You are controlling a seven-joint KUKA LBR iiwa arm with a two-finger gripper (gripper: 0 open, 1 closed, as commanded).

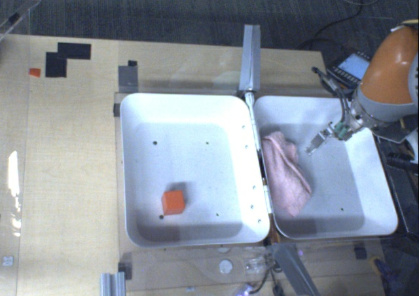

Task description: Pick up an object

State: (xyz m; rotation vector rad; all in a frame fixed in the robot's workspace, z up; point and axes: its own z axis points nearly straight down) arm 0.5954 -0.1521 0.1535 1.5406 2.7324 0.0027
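Clearly the gripper (pixel 319 142) hangs over the right bin (pixel 366 219), nothing between its fingers (spread or pressed together, I cannot tell). Just to its left, the pink cloth (pixel 285 171) lies lengthwise along the bin's left wall.

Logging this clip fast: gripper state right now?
Gripper: over the right bin, beside the pink cloth; nothing visibly held; open or closed cannot be told.
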